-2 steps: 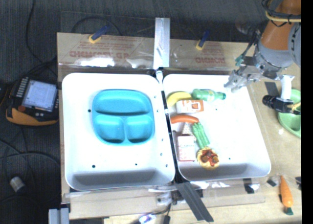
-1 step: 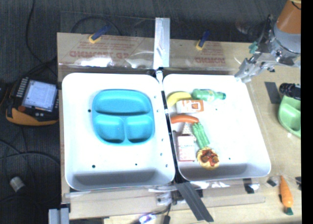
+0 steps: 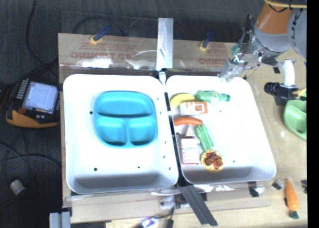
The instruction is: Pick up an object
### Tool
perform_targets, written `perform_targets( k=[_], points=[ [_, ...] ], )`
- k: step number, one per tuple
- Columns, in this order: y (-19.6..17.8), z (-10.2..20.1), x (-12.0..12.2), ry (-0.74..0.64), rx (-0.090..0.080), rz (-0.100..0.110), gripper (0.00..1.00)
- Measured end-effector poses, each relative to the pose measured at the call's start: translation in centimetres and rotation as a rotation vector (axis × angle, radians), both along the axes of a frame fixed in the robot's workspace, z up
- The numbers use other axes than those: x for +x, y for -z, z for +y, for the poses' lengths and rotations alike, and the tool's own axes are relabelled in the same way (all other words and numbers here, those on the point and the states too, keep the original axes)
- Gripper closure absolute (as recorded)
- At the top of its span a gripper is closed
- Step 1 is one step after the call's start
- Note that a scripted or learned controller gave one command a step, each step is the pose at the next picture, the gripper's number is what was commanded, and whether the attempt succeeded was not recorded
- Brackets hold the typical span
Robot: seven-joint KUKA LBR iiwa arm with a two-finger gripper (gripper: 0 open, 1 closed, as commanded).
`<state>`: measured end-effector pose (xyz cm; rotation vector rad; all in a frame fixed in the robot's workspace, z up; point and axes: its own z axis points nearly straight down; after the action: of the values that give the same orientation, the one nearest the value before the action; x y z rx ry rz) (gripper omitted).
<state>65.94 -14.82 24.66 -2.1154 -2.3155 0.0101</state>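
My gripper [image 3: 233, 68] hangs over the back right corner of the right bin [image 3: 249, 137], with nothing visibly held. The objects lie along that bin's left side, well away from the gripper. At the back are a yellow banana [image 3: 179, 98], a green bottle [image 3: 211, 96] lying on its side, and a small orange-and-white carton [image 3: 195, 106]. Toward the front are a red sausage [image 3: 188, 121], a green cucumber-like piece [image 3: 204, 136], a white-and-red box [image 3: 189, 151] and a round red-and-yellow piece [image 3: 212, 160]. The bottle is nearest the gripper.
A blue divided tray [image 3: 125, 118] sits in the left bin [image 3: 79, 162]. Off the bins, a green cup [image 3: 296, 116] and an orange tool [image 3: 291, 198] lie on the bench at right. A handheld screen [image 3: 38, 99] rests on the floor at left.
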Motion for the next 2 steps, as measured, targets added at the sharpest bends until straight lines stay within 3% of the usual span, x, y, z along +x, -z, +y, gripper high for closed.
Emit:
perform_targets(
  k=[1, 2],
  points=[
    [2.86, -5.42, 0.79, -0.023, -0.001, -0.001, 1.0],
    [2.84, -5.42, 0.8, -0.023, -0.002, -0.001, 0.0]
  ],
)
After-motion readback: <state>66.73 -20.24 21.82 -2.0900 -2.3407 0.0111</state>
